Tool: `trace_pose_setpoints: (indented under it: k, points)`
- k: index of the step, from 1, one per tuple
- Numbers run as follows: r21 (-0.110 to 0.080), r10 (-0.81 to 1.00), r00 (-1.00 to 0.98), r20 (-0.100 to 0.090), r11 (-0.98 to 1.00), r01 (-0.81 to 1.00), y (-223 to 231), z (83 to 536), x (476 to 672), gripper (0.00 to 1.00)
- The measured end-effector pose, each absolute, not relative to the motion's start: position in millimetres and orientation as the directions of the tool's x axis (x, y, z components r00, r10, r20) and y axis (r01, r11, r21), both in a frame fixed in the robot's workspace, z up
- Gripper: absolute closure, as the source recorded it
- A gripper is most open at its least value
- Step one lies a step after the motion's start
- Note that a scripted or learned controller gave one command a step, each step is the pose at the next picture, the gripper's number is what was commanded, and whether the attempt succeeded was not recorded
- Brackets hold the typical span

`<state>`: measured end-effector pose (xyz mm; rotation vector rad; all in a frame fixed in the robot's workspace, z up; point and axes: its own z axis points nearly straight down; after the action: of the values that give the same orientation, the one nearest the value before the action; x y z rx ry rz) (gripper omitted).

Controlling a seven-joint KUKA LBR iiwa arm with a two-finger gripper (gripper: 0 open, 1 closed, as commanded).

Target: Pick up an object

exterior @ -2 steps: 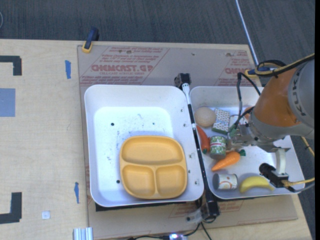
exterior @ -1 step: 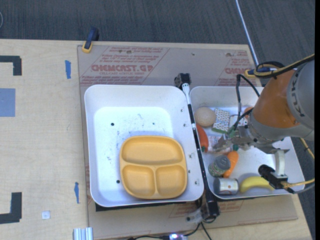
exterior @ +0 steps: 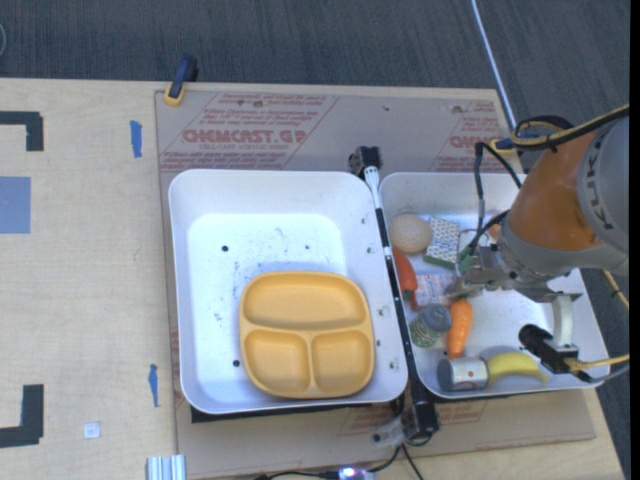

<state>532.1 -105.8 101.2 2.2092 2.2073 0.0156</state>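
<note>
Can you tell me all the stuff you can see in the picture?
left bin: 1, white, left on the bench
tray: 1, yellow, three compartments, in the left bin
right bin: 1, white, beside the left bin
egg: 1, beige, right bin, far left corner
carrot: 1, orange, right bin, middle
banana: 1, yellow, right bin, near edge
can: 1, silver, left of the banana
clamp: 1, yellow and blue, far edge of the board
arm: 1, grey and orange, over the right bin

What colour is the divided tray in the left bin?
The divided tray is yellow-orange, plain, with no pattern. The camera view shows it clearly from above.
</note>
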Motion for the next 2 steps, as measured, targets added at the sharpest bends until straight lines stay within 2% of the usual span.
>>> trace_pose_setpoints:
  k: [1,2]
  points:
    - [0.005,1.0,-0.001,-0.001,0.001,1.0,-93,100,604.0,1.0]
    - [0.001,1.0,-0.003,0.001,0.003,1.0,-1,185,579.4,1.0]
